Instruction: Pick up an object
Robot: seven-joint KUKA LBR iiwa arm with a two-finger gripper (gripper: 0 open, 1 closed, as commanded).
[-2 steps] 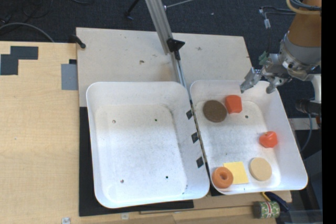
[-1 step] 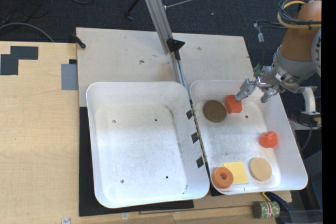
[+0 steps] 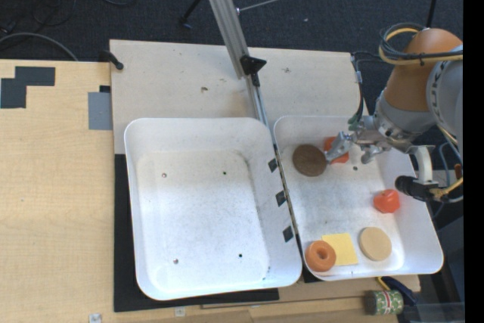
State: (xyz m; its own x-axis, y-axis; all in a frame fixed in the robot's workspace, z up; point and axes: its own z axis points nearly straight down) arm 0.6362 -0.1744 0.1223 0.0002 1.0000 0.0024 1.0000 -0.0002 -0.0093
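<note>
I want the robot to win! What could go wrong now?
The gripper hovers over a small orange piece that sits close beside the brown disc, so it might bump or grab the disc instead. The piece also lies near the right bin's back wall, and could get pushed against it rather than lifted.

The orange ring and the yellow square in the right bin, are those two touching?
Touching. In the camera view the orange ring overlaps the left edge of the yellow square, with no white bin floor between them.
</note>
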